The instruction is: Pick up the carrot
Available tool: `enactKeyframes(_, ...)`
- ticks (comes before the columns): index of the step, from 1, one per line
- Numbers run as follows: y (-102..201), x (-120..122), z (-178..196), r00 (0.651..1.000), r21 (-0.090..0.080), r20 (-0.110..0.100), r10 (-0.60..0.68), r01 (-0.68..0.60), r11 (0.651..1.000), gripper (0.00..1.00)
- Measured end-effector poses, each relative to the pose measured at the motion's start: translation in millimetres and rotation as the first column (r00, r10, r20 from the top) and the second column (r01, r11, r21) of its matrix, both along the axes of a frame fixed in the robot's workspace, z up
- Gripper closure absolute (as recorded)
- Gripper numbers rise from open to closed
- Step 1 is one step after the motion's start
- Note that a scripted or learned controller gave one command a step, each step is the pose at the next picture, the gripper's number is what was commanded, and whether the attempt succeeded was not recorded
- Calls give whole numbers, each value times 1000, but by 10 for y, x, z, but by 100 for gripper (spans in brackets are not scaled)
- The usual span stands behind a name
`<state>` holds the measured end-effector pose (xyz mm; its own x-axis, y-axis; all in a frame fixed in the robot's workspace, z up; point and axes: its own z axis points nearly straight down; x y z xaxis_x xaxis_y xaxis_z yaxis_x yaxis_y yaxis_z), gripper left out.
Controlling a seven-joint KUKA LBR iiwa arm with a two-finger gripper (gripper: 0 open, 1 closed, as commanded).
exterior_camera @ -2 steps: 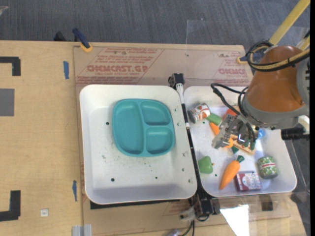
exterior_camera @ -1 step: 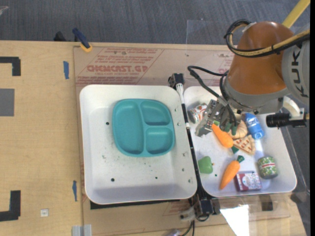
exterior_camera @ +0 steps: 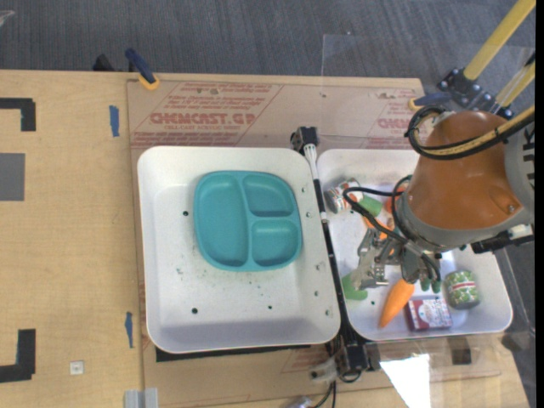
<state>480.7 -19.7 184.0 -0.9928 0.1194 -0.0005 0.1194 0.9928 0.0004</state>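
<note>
At the lower right of the frame, the gripper hangs low inside the right bin, directly above the thick end of the carrot. The carrot lies on the bin floor, tip pointing toward the lower left, just beside a small red carton and near a round green-and-white packet. Whether the fingers are spread or closed cannot be told from this angle, as the wrist and cables cover them. By the look of it, the approach is done, while the grasp and lift remain. The teal divided plate sits in the left bin, well apart, on the tabletop.
</note>
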Motion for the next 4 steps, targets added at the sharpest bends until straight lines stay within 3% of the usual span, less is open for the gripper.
enactKeyframes(1, 6, 7, 9, 1000, 0, 2, 0, 0, 1000, 0)
enactKeyframes(2, -292, -5, 5, 914, 1, 3, -405, 405, 914, 0)
enactKeyframes(3, -793, 96, -866, 770, 2, 5, -638, 638, 770, 0)
enactKeyframes(4, -785, 107, -776, 771, 4, 7, -636, 636, 771, 100)
